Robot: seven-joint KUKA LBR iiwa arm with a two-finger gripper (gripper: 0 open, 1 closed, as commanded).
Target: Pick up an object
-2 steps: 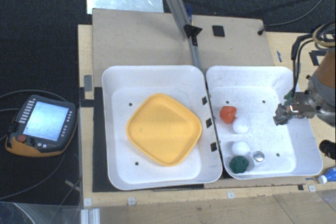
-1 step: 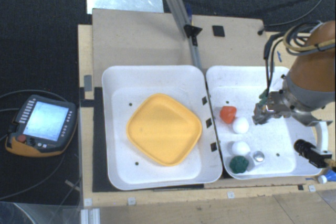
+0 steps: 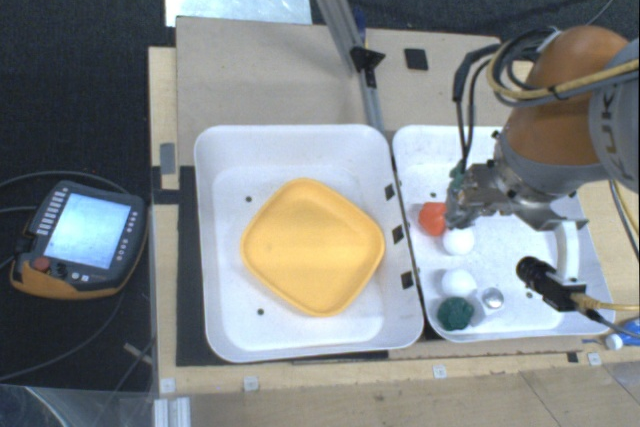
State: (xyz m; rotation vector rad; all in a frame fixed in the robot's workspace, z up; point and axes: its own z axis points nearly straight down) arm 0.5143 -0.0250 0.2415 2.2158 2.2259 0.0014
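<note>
A square yellow plate (image 3: pixel 313 246) lies in the left bin (image 3: pixel 225 315). In the right bin (image 3: pixel 420 150) sit an orange ball (image 3: pixel 431 218), a white ball (image 3: pixel 459 241) just below it, a second white ball (image 3: pixel 458 281), a dark green ball (image 3: pixel 457 313) and a small silver piece (image 3: pixel 491 298). My gripper (image 3: pixel 461 208) hangs low over the right bin's left side, right beside the orange ball and just above the upper white ball. The wrist hides its fingertips.
A grey pole (image 3: pixel 335 10) slants across the back of the bench. A teach pendant (image 3: pixel 75 237) lies on the floor at the left. A black fitting and cables (image 3: pixel 545 282) hang from the arm over the right bin's near corner.
</note>
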